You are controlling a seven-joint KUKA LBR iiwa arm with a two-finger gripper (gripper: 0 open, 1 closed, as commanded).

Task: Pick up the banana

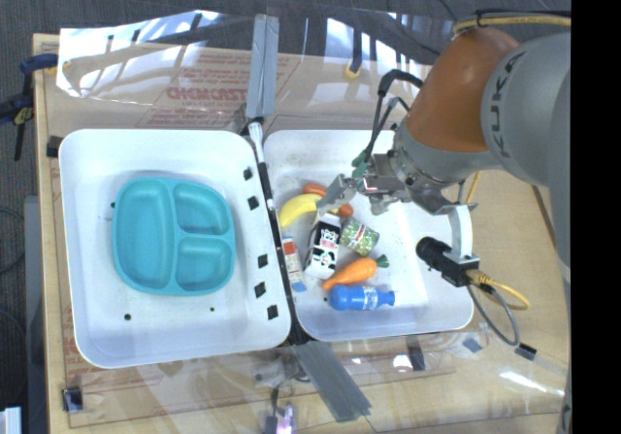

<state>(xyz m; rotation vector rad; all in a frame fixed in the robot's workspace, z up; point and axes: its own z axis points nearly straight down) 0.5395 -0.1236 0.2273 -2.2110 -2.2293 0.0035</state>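
Note:
The yellow banana (296,211) lies at the left side of the right bin (441,311), close to the divider between the bins. My gripper (355,187) hangs over the same bin, just right of the banana and a little further back, above the pile of items. Nothing shows in its grasp. The grey arm with the orange band reaches in from the upper right and hides the bin's back right part.
Beside the banana lie a black-and-white carton (323,248), a green packet (359,236), a carrot (351,272), a blue bottle (359,299) and an orange item (315,189). A teal divided plate (175,233) sits in the left bin (73,228).

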